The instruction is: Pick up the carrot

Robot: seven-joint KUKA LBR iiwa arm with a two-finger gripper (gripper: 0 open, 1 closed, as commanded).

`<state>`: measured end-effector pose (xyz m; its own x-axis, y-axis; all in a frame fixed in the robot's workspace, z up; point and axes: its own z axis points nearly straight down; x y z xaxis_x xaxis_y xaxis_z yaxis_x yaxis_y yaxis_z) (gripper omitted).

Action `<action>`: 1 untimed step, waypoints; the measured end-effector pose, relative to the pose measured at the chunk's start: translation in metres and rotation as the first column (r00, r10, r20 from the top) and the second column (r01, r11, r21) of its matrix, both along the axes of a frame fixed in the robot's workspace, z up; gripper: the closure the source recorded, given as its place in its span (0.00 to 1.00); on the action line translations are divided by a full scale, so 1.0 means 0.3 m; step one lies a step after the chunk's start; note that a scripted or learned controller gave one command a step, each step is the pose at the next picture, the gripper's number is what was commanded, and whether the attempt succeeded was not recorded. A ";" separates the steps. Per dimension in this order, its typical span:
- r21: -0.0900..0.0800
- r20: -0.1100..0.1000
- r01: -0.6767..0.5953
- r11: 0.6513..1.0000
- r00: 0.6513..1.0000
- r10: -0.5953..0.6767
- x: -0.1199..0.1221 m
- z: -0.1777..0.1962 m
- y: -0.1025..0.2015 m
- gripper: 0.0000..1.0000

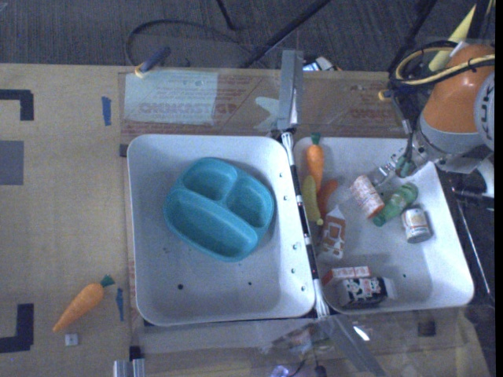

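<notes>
Approach step, nothing grasped. Carrot at upper left of right bin, against the divider, touching yellow item. Gripper near upper right, above green bottle; opening impossible to judge. Next: leftward travel, descent over carrot.

We see a dark grey carpeted floor crossed by black tripod legs, a tan cardboard-covered bench top, dim bluish light
</notes>
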<state>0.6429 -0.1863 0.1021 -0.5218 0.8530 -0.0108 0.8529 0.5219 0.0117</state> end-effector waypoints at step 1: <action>0.003 -0.013 0.232 0.973 0.973 -0.232 0.037 0.297 0.209 1.00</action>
